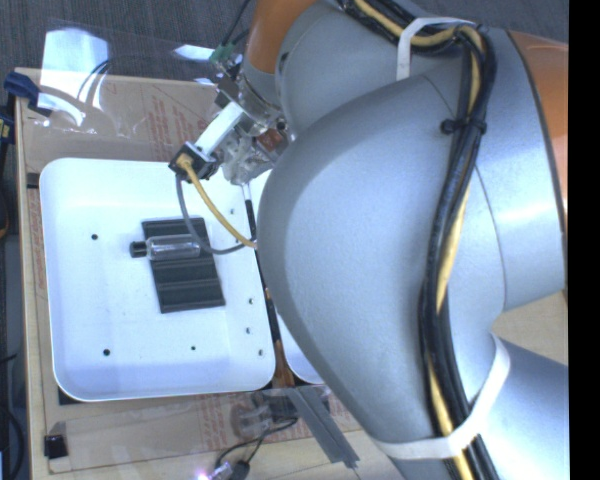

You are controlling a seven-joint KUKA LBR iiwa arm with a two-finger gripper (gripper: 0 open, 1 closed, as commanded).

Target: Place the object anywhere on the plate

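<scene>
1. Left shallow white bin (90, 318) sits on the desk (130, 426). It holds the task things.
2. The small clear cylinder with a black cap (170, 248) lies on its side across the upper end of the dark grey ribbed rectangular plate (192, 286). The cap end pokes just past the plate's left edge.
3. Step judgement: the placing looks done, since the cylinder rests on the plate and nothing is gripping it.
4. The gripper (246, 154) is up and right of the plate, near the bin's upper right corner, apart from the cylinder and touching neither it nor the plate.
5. Open or closed: cannot tell, as its tip is a blurred clutter against the grey arm (380, 228). Nothing is visibly held.
6. Next move, as a guess: pull up and away to the right, clear of the bin rim. The cylinder is round and may roll along the ribs, so avoid knocking the bin.
7. A sliver of the right white bin (296, 368) peeks out under the arm.
</scene>
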